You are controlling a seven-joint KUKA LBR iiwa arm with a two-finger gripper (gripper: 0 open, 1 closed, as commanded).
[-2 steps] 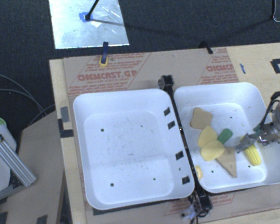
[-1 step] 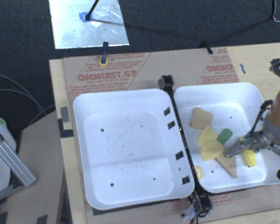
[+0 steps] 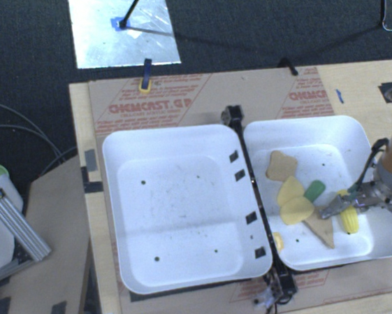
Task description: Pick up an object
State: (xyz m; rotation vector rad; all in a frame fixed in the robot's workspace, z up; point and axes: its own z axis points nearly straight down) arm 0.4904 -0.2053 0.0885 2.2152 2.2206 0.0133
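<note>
Several objects are lying in the right bin (image 3: 353, 126): tan pieces, yellow pieces, a green cap (image 3: 315, 190) and a corn cob (image 3: 349, 221). Reaching low among them, the gripper (image 3: 332, 209) is lifting nothing yet; jaw state I cannot tell.

Brightness: even and fairly bright, with a cool cast.
Glare: the foil sheet (image 3: 123, 26) beyond the table (image 3: 175, 95) shines pale; the white bins (image 3: 169, 138) look slightly washed out.
Shadows: soft and faint beneath the bin rims.
Sharpness: mildly grainy, with small details soft.
</note>
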